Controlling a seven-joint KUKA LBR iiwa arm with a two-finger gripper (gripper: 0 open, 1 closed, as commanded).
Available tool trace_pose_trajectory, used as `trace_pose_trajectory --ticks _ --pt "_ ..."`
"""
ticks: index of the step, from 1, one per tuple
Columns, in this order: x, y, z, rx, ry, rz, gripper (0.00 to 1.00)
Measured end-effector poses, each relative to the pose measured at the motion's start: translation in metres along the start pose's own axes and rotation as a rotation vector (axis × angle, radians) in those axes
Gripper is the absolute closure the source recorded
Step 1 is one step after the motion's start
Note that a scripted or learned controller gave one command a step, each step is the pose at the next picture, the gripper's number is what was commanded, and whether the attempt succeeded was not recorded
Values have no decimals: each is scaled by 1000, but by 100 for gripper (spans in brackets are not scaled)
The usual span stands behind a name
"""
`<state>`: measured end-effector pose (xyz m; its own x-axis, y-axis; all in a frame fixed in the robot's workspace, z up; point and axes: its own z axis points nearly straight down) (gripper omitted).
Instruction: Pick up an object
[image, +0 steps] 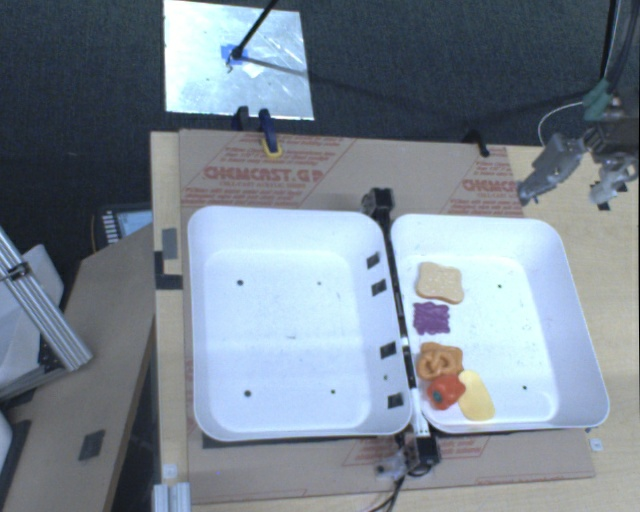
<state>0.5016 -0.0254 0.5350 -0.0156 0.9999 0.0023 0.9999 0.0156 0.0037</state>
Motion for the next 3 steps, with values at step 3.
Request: trace_pose_trajectory --ticks 3 --pt "126 -13 37 -1 0 3 100"
